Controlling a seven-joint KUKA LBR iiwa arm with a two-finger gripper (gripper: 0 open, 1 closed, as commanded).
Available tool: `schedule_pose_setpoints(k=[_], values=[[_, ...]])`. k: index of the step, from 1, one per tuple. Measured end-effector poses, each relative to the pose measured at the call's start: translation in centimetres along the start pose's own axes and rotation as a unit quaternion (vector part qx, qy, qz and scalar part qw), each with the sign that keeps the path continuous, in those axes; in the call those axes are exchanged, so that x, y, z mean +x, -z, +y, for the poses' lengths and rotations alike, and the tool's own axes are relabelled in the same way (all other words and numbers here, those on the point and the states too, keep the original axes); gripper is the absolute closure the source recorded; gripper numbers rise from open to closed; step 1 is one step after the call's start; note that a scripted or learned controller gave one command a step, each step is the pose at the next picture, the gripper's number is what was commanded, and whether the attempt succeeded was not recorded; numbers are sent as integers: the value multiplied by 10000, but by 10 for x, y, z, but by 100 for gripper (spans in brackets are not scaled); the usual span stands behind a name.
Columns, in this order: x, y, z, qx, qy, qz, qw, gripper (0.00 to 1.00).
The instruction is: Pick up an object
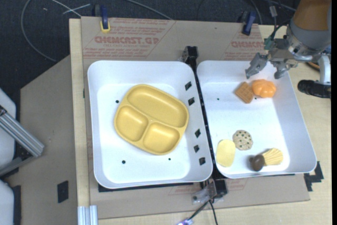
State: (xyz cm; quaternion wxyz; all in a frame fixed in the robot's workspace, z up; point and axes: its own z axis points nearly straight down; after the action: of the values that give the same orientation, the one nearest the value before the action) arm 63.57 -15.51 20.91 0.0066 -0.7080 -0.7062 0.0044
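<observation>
My gripper hangs over the back of the right bin, open, its two fingers spread apart with nothing between them. Just below it lie an orange fruit-shaped toy and a tan waffle-like square, side by side. Nearer the front of the same bin sit a chocolate-chip cookie, a pale yellow oval piece and a yellow shell-shaped piece with a brown end.
The left bin holds a yellow three-compartment plate. A black divider with clips runs between the bins. Blue clamps pin the cardboard at the back. Cables trail across the dark floor behind.
</observation>
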Motion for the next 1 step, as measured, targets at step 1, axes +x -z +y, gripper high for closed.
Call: schedule_pose_setpoints(k=[1], values=[[0, 9, 3, -73, 14, -13, 10000, 0]])
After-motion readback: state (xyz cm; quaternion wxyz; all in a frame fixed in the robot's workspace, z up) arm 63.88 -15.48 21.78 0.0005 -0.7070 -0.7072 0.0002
